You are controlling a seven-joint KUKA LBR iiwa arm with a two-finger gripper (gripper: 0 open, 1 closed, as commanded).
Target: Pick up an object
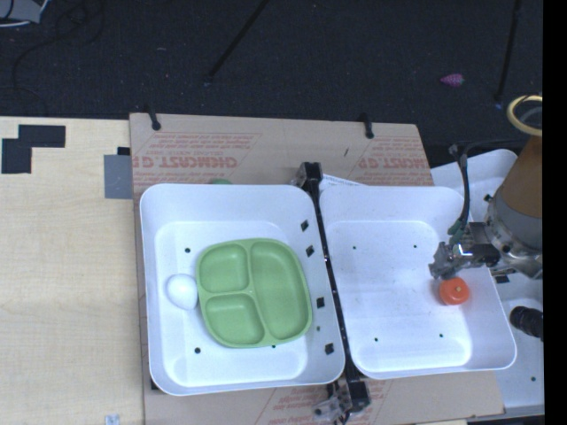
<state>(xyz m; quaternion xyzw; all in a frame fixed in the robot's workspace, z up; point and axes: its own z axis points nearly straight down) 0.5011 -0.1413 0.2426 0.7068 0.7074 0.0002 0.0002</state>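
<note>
Left shallow white bin: a small white egg-shaped ball touches the left edge of a green three-compartment plastic plate. Right shallow white bin: a small orange round object lies near the right wall, just below the claw, whose state cannot be told.

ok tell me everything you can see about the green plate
The green plate is a light green, plastic-looking tray with rounded corners, split by raised ridges into three compartments: two on its upper half, one large along the right and bottom. It lies flat, turned slightly askew, on the floor of the left bin. Nothing shows in its compartments. A small white ball sits against its left edge.
</note>
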